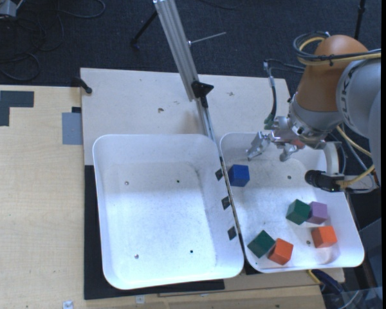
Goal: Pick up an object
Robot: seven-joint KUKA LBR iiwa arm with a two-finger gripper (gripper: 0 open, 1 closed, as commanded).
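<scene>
Colours I see in the bins

Blue cube (pixel 238 174); two green cubes (pixel 298 211) (pixel 262 243); two orange (pixel 280 251) (pixel 323 236); one purple (pixel 319 212); speckled white bins (pixel 116 148).

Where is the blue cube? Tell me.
The blue cube sits in the right bin, near its left wall, below the gripper and apart from the other cubes.

Arm body: a thick grey shell (pixel 363 95), smooth and rounded, coming in at the right.
Band: there's the orange section (pixel 328 73), big and glossy, dome-shaped above the wrist.
Wrist: a darker metallic collar beneath the orange, with small fittings packed around it.
Hand (pixel 273 148): pale silver-grey metal, two slim fingers (pixel 256 149), angular brackets behind them.
Cables: yellowish and dark lines looping over the orange dome, more trailing down the right side.
Side piece: a black cylindrical part (pixel 325 180) low at the right, cable attached.
</scene>
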